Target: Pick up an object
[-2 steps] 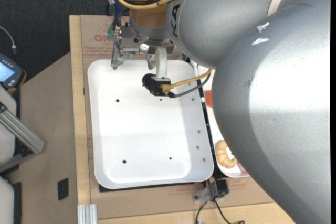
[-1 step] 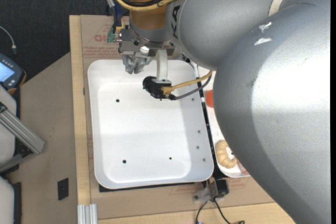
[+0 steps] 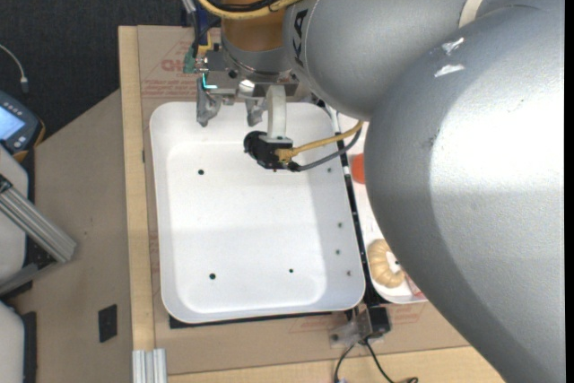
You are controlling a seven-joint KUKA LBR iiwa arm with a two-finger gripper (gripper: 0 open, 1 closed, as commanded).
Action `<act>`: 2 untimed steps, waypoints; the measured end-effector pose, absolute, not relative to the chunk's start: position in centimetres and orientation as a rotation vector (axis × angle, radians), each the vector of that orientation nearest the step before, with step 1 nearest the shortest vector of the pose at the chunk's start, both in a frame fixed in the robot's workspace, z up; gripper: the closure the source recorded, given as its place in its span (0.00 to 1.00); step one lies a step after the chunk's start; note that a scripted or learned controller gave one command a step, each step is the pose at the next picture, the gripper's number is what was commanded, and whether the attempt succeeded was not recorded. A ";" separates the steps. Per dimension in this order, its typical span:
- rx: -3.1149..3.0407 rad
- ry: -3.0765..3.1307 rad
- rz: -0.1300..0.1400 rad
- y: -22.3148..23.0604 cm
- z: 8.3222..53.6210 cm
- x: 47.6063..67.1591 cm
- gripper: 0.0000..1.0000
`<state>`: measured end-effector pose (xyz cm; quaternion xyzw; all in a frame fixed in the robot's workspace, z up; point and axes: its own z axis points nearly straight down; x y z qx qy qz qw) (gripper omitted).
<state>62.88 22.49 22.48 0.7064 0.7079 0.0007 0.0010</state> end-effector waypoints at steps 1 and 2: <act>2.226 2.223 -0.017 21.1 9.1 66.5 0.00; 2.213 2.217 0.028 21.6 29.3 66.9 0.00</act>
